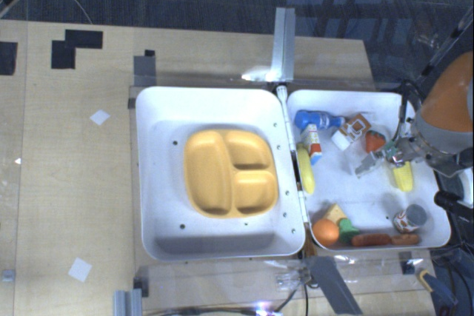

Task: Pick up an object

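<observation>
Arm: the grey arm with its orange band [453, 96] reached in over the right edge of the right bin [443, 237].
Gripper: the gripper [376, 158] hung over the middle of the right bin, toward its right wall; whether it was open or closed could not be told, and nothing could be made out held in it.
Nearest thing: a small yellow corn piece [402, 176] lay just beside the gripper, on the side toward the bin's right wall and a little nearer its front edge.
Long axis: the corn piece ran roughly from the back wall toward the front edge, nearly upright in the view.
Other choices: a red-and-orange piece [375, 139] sat just behind the gripper toward the back wall; a blue bottle [317, 120] lay near the back-left corner, and a yellow banana [304, 172] along the left wall.
Left bin: a yellow divided tray [229, 172] rested in the middle of the left bin [148, 159], well apart from the gripper.
Judgement: the corn piece seemed the likeliest target, needing a short shift toward the right wall.
</observation>
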Robot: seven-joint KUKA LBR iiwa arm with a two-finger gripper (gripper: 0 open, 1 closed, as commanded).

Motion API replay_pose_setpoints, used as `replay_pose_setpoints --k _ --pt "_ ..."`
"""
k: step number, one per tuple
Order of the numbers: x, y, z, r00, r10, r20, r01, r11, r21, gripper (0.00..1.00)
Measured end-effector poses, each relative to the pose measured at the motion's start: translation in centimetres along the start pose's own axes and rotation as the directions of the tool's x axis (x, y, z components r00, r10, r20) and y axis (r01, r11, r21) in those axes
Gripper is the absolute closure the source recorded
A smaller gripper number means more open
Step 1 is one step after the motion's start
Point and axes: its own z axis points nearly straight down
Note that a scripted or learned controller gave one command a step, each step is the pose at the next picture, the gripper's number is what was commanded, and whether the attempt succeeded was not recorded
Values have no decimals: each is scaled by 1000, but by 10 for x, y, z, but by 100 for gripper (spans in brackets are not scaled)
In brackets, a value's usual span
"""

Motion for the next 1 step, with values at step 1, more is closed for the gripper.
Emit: replay_pose_setpoints --k 1 --pt "39 1 0 946 323 15 -323 946 -5 0"
